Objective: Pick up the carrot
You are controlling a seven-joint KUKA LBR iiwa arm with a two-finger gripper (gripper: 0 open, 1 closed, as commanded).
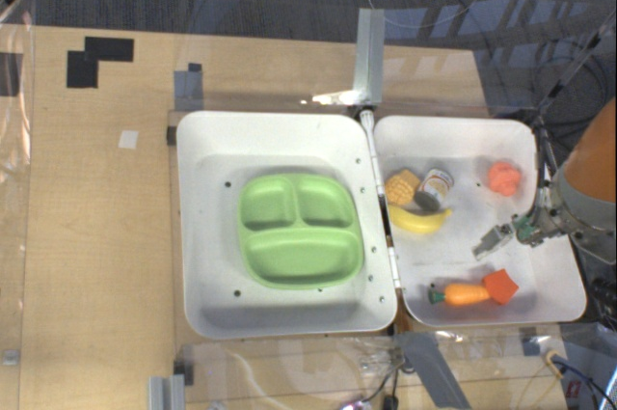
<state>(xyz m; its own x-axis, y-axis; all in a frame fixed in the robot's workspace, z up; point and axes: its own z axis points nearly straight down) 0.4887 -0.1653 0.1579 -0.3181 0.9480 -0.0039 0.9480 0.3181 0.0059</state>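
1. The carrot (464, 295) lies flat in the right bin (554, 297), close to the bin's near edge. Its green top points toward the middle wall between the two bins.

2. The pincer (492, 240) hangs over the right side of that bin, above the carrot and a little apart from it. Its two fingers look a bit apart, and nothing is between them. It has hold of nothing.

3. An orange-red block (499, 286) sits right against the fat end of the carrot. I think this is the biggest worry. If the pincer comes down too far toward the bin's right edge, it could bump the block or grab it by mistake.

4. The carrot is round and smooth. If the fingers close on its thin end, it may slip out or roll away.

5. The carrot is near the bin's near wall. A push from the side could shove it against that wall, where the fingers may have trouble getting around it.

6. A banana (420, 220), a small can (436, 184) and a waffle-like snack (402, 185) sit near the middle wall, and a pink lump (504, 177) sits near the far right corner. They are well apart from the carrot, so they should not get in the way.

7. The green plate (299, 230) is in the left bin (207, 302), far from all this.
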